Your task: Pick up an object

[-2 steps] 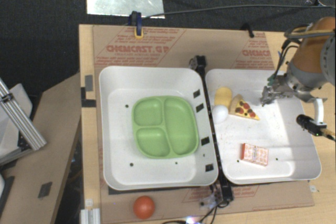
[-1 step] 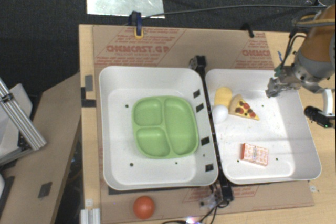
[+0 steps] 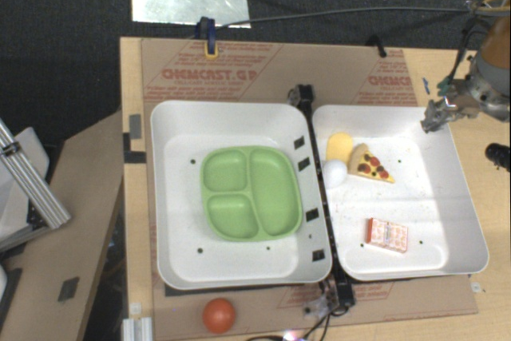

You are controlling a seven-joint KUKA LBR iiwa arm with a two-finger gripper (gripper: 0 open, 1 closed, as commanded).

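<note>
Objects for picking are lying in the right bin (image 3: 447, 172): a toy pizza slice (image 3: 371, 164) is resting near the bin's upper left area, a yellow piece (image 3: 339, 145) is sitting just beside it on the left, and a white ball (image 3: 334, 173) is touching the lower edge of the yellow piece, close to the wall between the bins. A small pink-and-white packet (image 3: 387, 235) is lying flat lower in the same bin, well apart from the other three; its printing is too small to read. The left bin (image 3: 172, 140) is holding a green divided tray (image 3: 251, 192) with three compartments. An orange ball (image 3: 218, 315) is sitting on the bench outside the bins, below the left bin. The brown sheet (image 3: 239, 68) under both bins is showing red "CHEMCAST GP" lettering. A blue clamp (image 3: 207, 33) is gripping the sheet's upper edge. The gripper (image 3: 437, 117) is hovering over the upper right corner of the right bin, apart from every object, with nothing between its fingers; their spacing is not discernible.
</note>
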